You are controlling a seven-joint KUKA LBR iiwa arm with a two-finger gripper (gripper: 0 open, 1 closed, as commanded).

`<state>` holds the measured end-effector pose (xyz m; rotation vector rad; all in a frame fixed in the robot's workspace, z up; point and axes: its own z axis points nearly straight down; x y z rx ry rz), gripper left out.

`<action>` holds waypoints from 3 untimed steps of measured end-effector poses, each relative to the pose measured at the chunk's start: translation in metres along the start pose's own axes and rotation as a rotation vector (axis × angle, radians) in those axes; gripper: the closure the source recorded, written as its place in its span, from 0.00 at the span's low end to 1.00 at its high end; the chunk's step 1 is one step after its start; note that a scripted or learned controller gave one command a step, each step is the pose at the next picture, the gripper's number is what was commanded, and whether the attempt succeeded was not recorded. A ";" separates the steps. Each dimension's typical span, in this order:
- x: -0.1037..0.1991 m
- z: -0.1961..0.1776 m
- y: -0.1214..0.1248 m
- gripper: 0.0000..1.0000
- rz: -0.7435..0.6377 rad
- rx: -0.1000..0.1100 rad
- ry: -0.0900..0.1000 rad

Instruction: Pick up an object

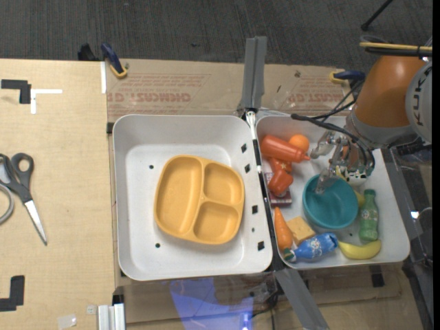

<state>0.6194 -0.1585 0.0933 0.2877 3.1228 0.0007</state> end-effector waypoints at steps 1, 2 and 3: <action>-0.012 -0.001 -0.059 0.00 -0.060 -0.002 -0.001; -0.024 0.000 -0.012 0.00 -0.026 0.000 -0.001; -0.049 -0.002 -0.055 0.00 -0.129 0.002 -0.003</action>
